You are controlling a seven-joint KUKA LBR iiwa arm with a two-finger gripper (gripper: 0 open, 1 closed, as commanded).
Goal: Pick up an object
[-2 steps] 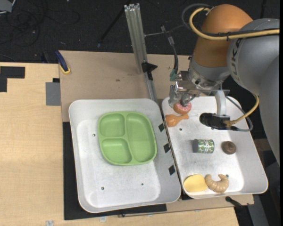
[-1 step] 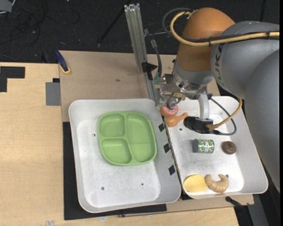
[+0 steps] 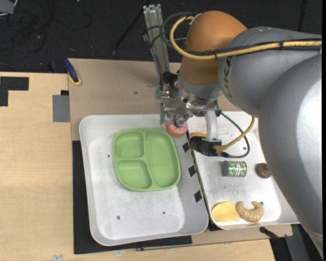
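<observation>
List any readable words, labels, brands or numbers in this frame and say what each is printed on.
No text can be read here.
Small green-labelled can in the right white bin: label print is too small and blurred to read.
Green three-compartment plastic plate in the left white bin: plain, no markings.

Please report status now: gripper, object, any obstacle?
Gripper low at left bin's back edge. Pink object directly beneath; grasp unconfirmed. Green tray close alongside.

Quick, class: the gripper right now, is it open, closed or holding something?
Gripper: cannot be told; it sits right above a pink object at the green tray's far corner.
</observation>
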